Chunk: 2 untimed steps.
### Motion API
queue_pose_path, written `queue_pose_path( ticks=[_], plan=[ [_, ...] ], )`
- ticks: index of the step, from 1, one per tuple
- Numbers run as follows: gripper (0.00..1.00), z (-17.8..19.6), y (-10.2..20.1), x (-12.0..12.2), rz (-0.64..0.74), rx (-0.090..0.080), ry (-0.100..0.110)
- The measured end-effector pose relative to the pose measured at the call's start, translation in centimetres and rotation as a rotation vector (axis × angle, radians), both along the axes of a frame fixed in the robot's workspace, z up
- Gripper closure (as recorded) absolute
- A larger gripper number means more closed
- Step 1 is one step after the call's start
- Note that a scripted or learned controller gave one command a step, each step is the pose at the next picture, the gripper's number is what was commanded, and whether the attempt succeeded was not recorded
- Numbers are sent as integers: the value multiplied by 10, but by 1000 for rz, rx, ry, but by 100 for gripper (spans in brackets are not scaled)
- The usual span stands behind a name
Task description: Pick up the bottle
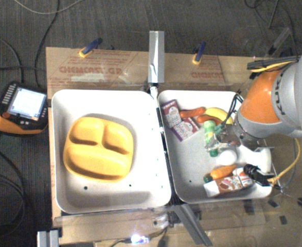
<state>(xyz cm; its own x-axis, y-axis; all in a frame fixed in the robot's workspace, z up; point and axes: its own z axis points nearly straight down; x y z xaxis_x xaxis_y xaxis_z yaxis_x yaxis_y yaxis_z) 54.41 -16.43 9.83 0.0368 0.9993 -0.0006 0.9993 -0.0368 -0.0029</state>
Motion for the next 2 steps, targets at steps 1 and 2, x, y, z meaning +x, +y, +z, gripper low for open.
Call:
queue_pose_path(
  ticks=[1,2],
  plan=[
    [100,94,31,22,65,-1,-2],
    [100,119,16,-14,116,-2,0]
  ],
)
